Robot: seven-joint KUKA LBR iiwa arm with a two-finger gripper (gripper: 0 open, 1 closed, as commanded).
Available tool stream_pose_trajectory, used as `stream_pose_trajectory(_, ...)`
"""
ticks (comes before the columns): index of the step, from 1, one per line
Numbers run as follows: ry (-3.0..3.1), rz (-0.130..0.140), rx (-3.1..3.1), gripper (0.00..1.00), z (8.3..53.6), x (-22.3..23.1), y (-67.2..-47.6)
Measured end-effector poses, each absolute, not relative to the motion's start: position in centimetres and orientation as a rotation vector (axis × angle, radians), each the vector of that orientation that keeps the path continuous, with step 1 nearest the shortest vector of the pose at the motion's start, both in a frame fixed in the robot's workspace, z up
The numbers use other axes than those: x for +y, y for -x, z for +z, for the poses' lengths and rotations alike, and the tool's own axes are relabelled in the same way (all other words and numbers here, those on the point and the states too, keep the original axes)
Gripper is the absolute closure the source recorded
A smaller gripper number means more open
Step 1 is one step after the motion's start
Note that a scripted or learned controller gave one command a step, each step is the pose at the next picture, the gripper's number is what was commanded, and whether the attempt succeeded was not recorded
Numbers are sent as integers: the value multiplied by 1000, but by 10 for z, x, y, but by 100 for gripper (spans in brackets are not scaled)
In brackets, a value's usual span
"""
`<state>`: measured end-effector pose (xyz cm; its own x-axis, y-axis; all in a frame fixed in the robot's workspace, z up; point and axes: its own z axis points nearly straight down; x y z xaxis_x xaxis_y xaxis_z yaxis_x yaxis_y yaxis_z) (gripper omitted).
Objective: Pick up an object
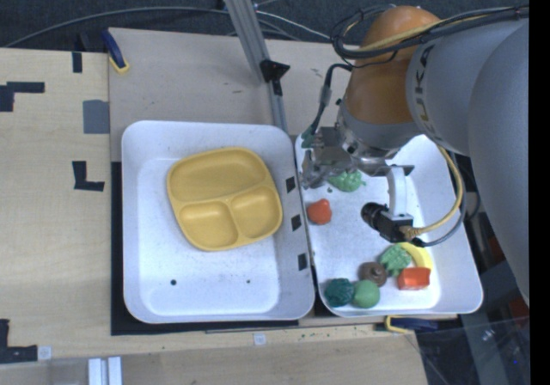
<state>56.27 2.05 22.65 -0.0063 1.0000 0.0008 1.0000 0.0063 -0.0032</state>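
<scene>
My gripper (pixel 320 163) hangs low over the far left corner of the right bin (pixel 460 289), under the orange band of the arm. A light green leafy toy (pixel 349 180) lies right beside it, touching or nearly touching its right side. A small orange-red ball (pixel 319 211) sits on the bin floor just in front of the gripper, apart from it. The arm's grey body hides the far right part of this bin.
Near the right bin's front edge lie a dark green toy (pixel 338 291), a light green ball (pixel 367 294), a brown ring (pixel 373 271), a green broccoli piece (pixel 395 258), a yellow banana (pixel 419 252) and a red block (pixel 414 278). The left bin (pixel 137 289) holds a yellow divided plate (pixel 225 198).
</scene>
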Motion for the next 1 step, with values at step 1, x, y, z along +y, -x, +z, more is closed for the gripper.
stream_pose_trajectory(1, 2212, 3, -2227, 100, 217, 73, -565)
